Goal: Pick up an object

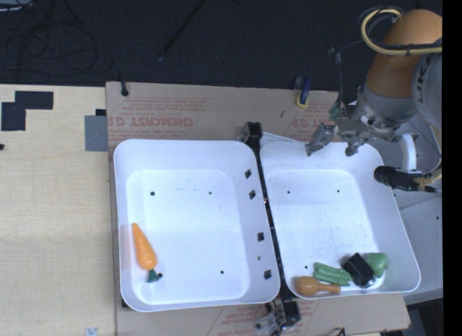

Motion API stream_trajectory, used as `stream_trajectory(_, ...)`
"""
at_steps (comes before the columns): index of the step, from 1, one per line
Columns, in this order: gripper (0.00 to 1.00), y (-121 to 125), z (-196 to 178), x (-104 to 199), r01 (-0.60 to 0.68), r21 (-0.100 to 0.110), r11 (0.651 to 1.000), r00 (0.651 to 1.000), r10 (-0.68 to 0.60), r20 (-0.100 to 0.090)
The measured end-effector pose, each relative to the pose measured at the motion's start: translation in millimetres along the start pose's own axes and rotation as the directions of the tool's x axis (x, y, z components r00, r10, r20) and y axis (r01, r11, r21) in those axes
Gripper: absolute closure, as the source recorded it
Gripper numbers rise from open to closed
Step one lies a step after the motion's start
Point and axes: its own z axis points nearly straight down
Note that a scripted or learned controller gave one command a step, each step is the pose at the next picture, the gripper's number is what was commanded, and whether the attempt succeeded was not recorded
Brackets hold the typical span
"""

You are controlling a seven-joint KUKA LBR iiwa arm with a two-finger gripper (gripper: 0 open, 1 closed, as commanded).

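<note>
The gripper [334, 144] hangs open and holds nothing at the upper right, above the right bin's [404, 240] far rim.

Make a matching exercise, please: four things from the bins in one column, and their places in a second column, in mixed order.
Things:
1. carrot
2. black block
3. pear
4. gripper

Places:
A. above the far rim of the right bin
B. front left corner of the left bin
C. front rim of the right bin, left of the green pods
D. right bin, among the green things

Pairs: 1-B, 2-D, 3-C, 4-A
</note>
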Motion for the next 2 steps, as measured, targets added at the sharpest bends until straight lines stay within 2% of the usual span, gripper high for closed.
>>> stream_trajectory(1, 0.00, 0.6, -121.9, 33.2, -0.001, -0.002, 1.000, 1.000, 0.001, 0.001)
stream_trajectory(2, 1.00, -0.6, -122.7, 32.0, 0.001, 0.013, 1.000, 1.000, -0.001, 0.002)
